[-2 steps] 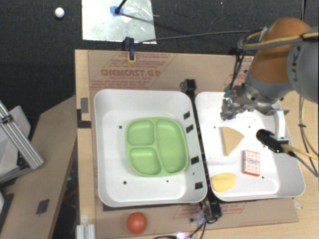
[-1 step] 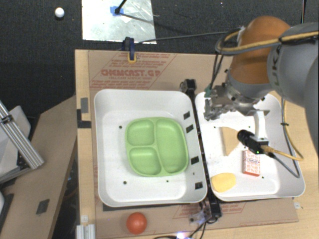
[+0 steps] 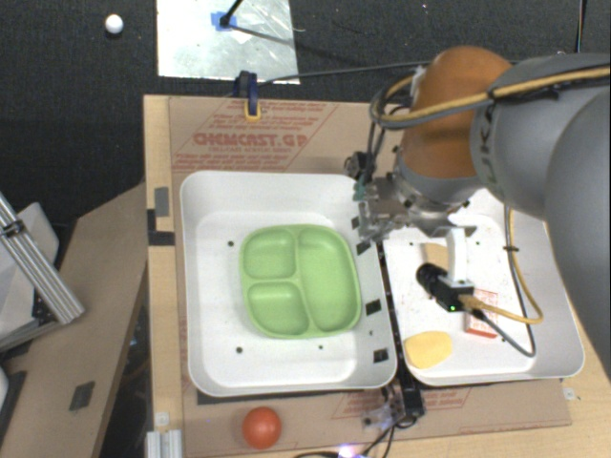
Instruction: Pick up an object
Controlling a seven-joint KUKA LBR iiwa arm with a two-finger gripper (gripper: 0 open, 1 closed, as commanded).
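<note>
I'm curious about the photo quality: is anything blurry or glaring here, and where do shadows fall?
Camera view: the arm close to the lens looks soft; the green tray is fairly sharp; the shiny sheet at the top glares pale; the arm shades the right bin around the yellow object.

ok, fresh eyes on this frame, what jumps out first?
The bulky grey arm with its orange band looms over the right bin, covering much of it. Next, the green divided tray lying flat in the left bin. Then a yellow object at the right bin's near left corner.
</note>
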